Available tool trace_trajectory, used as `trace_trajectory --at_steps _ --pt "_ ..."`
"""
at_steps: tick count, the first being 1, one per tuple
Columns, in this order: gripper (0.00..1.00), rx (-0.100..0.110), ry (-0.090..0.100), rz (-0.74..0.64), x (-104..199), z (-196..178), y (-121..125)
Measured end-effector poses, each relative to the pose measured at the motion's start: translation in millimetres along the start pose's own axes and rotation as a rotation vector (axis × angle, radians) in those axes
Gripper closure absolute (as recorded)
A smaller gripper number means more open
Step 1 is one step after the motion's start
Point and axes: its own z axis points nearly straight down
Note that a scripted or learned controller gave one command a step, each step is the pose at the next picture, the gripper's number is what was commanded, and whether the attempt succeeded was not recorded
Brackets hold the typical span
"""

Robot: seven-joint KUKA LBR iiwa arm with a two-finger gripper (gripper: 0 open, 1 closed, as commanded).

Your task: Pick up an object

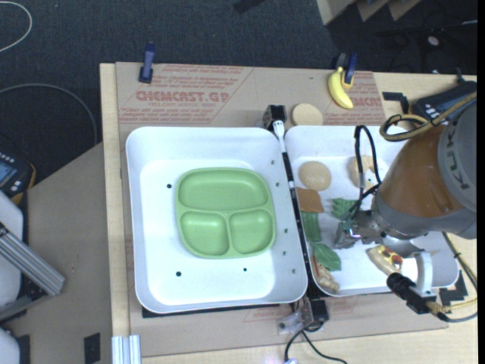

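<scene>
Lowering: I judge the claw point(350, 232) sits low in the right bin point(424, 283), over green leafy pieces point(327, 255); I'd descend straight, centred on one piece, clear of the wall
Claw: I cannot tell its state
Object: flat, green, crumpled-looking; just beside a brown square point(309, 199), tan round point(314, 175) behind
Left bin point(151, 279): green divided plate point(225, 211)

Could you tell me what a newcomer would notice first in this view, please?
Probably the green divided plate lying alone in the left bin. Next, the grey and orange arm reaching over the right bin, which holds a jumble of small food items. A yellow banana lies on the bench behind that bin.
</scene>
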Motion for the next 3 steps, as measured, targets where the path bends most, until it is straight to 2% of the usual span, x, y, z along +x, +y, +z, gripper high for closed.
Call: trace_trajectory --at_steps 1,2,3 --pt "1.00 -0.007 0.002 -0.011 102.6 -95.1 1.1" --pt "1.00 -0.008 0.003 -0.009 151.4 -187.5 0.8" --pt "1.00 0.006 0.001 0.001 116.8 -102.7 -0.9"
